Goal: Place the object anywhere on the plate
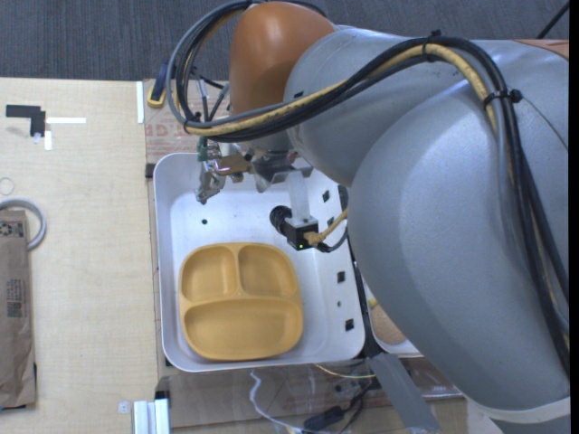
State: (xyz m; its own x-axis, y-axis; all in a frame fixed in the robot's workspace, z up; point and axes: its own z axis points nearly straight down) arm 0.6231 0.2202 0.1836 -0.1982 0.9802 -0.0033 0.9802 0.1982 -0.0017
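Plate [241, 301]: yellow, three compartments, lying flat at the near end of the left white bin [167, 269], close to the near wall. All three compartments look bare, so nothing is placed yet.

Beyond the plate, bare bin floor. A black cable fitting [288, 222] with a green spot hangs over it, just past the plate's far right corner.

Further back, the tool [217, 174] is low over the far end of the same bin, close to the far wall and well apart from the plate. Whether it is spread, pressed together or pinching something, I cannot tell; the parts are small and cluttered. I cannot tell where the object is either.

The arm [434, 197] sweeps in from the right and covers the other bin; its orange band [267, 43] sits above the tool.

Off to the left, the pale table [81, 242] carries a brown paper bag [14, 306] at its edge.

Judgement: the step in hand is either the pick or the carry, early in the task. If something is held, the next move calls for travel towards the near end, to stop over any compartment, then a low release.
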